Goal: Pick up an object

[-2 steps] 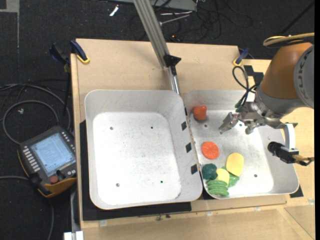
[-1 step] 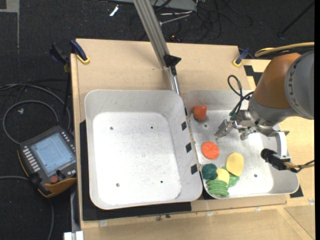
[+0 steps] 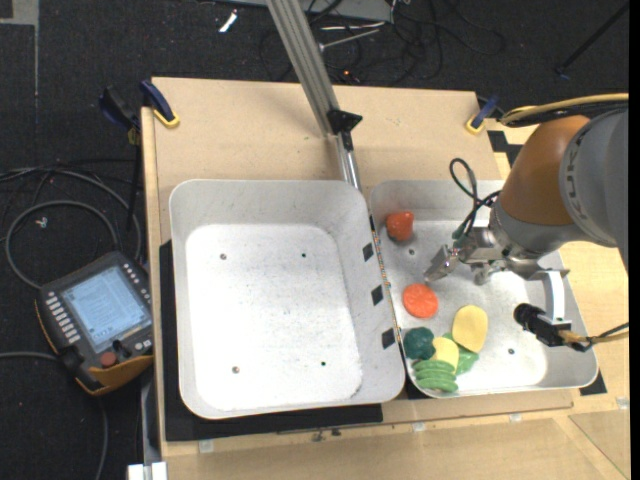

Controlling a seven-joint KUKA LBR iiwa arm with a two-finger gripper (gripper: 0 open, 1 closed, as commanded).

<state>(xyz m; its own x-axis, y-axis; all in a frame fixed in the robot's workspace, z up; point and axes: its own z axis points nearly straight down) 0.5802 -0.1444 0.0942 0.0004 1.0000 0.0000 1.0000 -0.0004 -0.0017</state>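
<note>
Where my arm [image 3: 560, 183] comes in from the right edge, grey casing and orange band fill the upper corner over the right bin [image 3: 570, 373]. My gripper [image 3: 440, 265] hangs low over that bin's middle, pointing toward the divider between the two bins. Whether its tips are apart or together I cannot tell; they are small and dark against the speckled floor, and nothing shows between them.

Just below the gripper: a flat orange disc [image 3: 421, 300] on the bin floor, close but apart from the tips. Above and left of the gripper: an orange-red rounded object [image 3: 400, 225], near the bin's upper left wall.

Lower down, a cluster near the front of the right bin. A yellow rounded piece [image 3: 470, 327], a dark green lump [image 3: 419, 343] beside the divider, a smaller yellow-green piece [image 3: 446, 353] between them, and a ribbed green object [image 3: 435, 374] at the front. These lie touching or nearly so; exact contact unclear.

A black cable [image 3: 462, 180] loops up behind the wrist.

Left bin [image 3: 190, 218]: white, speckled. Both bins sit on a tan bench board [image 3: 250, 118], clamped at its far corners. A grey metal pole [image 3: 305, 53] slants in from the top. A teach pendant [image 3: 95, 313] lies on the dark floor at left.
</note>
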